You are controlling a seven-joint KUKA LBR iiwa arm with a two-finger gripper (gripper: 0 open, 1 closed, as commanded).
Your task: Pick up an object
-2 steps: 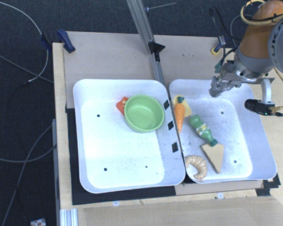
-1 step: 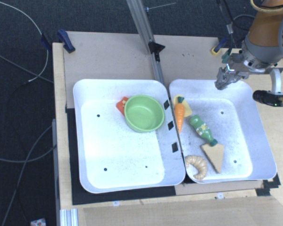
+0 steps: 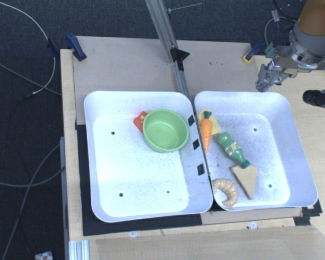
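White plastic makes up the two bins: the left bin (image 3: 105, 199) and the right bin (image 3: 292, 145), which serves as the landmark. Beyond the right bin's far rim, above the bare bench (image 3: 124, 64), hangs the arm (image 3: 314, 20), cut off by the picture's edge, with its gripper (image 3: 268, 79) just outside the bin's back right corner and nothing seen between its tips; how wide it stands I cannot tell. West of the right bin, a green bowl (image 3: 165, 130) partly covers something orange-red (image 3: 139, 121), too hidden to name. Inside the right bin lie a green bottle (image 3: 232, 150) at the middle, a tan wedge (image 3: 246, 180) and a croissant (image 3: 226, 192) at the near wall, and a carrot (image 3: 206, 131) against the left wall. Probably the approach comes next: the bottle, lying free of the walls, seems the safest target, taken across its narrow body.
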